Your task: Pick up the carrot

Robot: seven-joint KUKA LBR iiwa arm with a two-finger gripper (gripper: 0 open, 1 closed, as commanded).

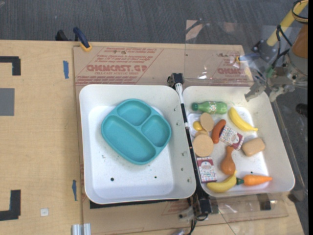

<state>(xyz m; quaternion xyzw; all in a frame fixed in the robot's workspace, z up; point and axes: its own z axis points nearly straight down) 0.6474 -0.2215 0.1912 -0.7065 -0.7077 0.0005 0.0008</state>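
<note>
The tool (264, 90) hangs above the far right corner of the right bin (282, 153); how far it is open cannot be told, and nothing is seen in it. The carrot (256, 180) lies well apart from the tool, by the near wall, beside a banana (222, 184).

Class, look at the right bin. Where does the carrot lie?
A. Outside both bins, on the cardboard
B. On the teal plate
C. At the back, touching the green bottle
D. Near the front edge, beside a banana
D: the carrot lies near the front edge of the right bin, its green end next to a banana.
</note>
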